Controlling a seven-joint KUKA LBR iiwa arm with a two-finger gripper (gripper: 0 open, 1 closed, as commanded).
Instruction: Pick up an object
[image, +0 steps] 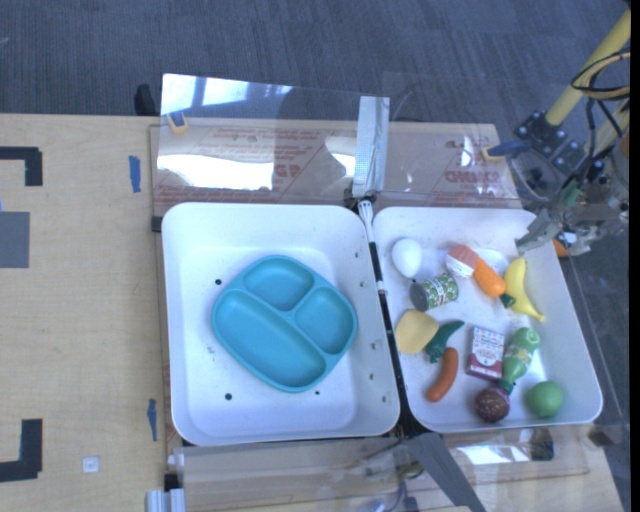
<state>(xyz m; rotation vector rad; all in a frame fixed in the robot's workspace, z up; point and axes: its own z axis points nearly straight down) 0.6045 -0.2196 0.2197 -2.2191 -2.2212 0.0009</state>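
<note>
Camera view: red carton (485, 352) and green can (437, 291), labels unreadable.

A blue divided plate (285, 322) fills the left bin (190, 400); toy foods crowd the right bin (585, 370).

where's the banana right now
In the camera view, the banana lies in the right bin, near its upper right side, just right of the carrot and above the green bottle.

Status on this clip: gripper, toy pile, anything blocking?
Gripper over right bin's upper right rim, nothing seen held. Banana nearest, lying loose. Carrot crowds the banana.
</note>
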